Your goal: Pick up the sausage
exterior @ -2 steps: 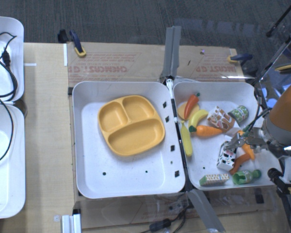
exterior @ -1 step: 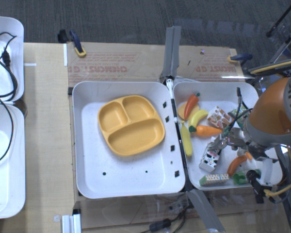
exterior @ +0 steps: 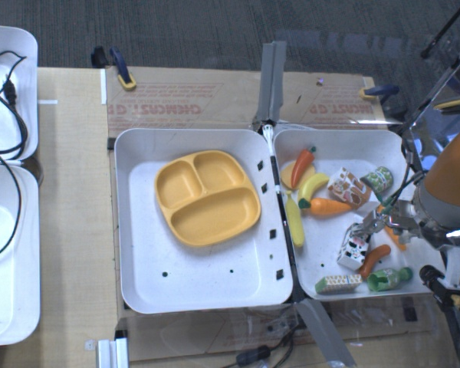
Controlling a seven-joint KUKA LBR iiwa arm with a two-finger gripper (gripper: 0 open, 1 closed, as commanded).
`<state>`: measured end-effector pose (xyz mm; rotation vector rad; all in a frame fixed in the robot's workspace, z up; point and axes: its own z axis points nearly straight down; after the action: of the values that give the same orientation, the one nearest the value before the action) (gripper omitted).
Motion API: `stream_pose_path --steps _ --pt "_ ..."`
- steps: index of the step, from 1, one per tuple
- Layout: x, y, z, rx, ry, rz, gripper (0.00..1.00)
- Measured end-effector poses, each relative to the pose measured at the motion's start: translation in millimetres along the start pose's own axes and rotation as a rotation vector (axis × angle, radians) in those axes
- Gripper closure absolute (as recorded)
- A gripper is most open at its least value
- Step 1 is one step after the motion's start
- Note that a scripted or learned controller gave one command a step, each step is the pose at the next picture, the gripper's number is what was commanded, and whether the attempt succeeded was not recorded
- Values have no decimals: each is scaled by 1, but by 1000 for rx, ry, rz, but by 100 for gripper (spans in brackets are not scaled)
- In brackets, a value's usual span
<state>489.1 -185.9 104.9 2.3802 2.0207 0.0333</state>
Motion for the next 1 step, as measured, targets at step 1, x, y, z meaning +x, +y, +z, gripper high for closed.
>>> stream_pose_path --steps 1 --pt "-21 4 -1 -4 -3 -291 0"
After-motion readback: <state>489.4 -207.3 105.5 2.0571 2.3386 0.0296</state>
